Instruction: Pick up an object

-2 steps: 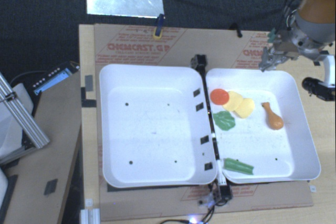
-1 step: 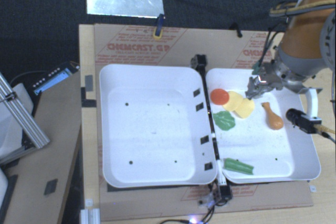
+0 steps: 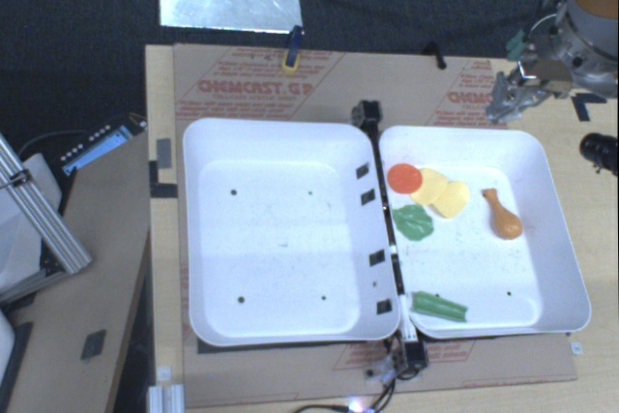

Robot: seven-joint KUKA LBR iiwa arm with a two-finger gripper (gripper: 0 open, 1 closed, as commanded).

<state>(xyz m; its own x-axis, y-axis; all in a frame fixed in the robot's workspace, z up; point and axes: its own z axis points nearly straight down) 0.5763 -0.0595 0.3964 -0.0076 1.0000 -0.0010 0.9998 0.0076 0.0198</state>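
Take the right bin as your landmark: you have 2 white bins on the worktop, and every loose thing lies in this one. The end effector hangs outside it, just beyond its far rim near the far right corner, over the brown board that lies under the bins. Its state you cannot tell from here — the tips are small and blurred against the board, and nothing shows between them. Inside the right bin, toward its left wall and far half, you see a cluster: a red round piece, touching it a pale yellow piece, and just nearer the camera a dark green leafy piece touching the yellow one. A brown drumstick-shaped toy lies apart from that cluster, toward the bin's right wall, its thin end pointing to the far side. A long green piece lies at the near left corner of the bin, just beside the divider — well apart from everything else. The left bin sits against the right bin's left wall.
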